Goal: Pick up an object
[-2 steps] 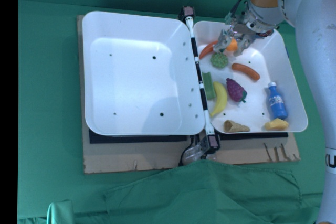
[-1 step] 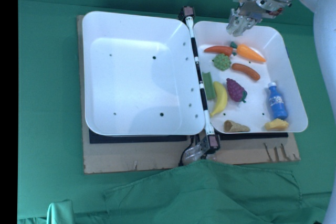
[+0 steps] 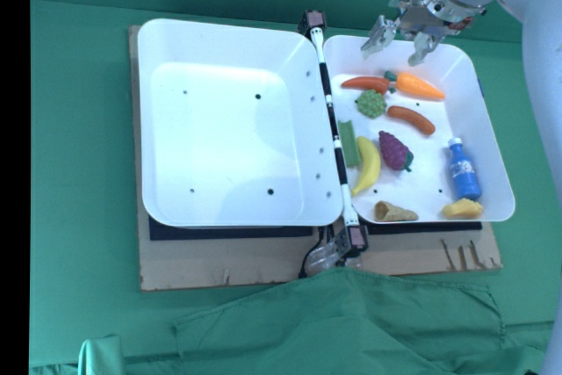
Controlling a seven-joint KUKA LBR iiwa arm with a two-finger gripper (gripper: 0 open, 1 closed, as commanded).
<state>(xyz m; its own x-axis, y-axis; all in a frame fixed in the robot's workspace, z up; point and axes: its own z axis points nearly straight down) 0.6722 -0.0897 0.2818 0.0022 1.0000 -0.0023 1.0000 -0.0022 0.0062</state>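
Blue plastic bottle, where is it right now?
The blue plastic bottle lies in the right white bin, near its right wall, just above the yellow wedge.

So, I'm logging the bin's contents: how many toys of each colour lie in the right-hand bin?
Red: 2, chilli, sausage
Orange: 1, carrot
Green: 2, broccoli, cucumber
Yellow: 2, banana, wedge
Purple: 1, eggplant
Blue: 1, bottle
Tan: 1, cone
Total: 10

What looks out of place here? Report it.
Nothing looks spilled or broken. All the toy foods, including the orange plastic carrot and blue plastic bottle, lie inside the right white bin. The hand hangs open above its far edge.
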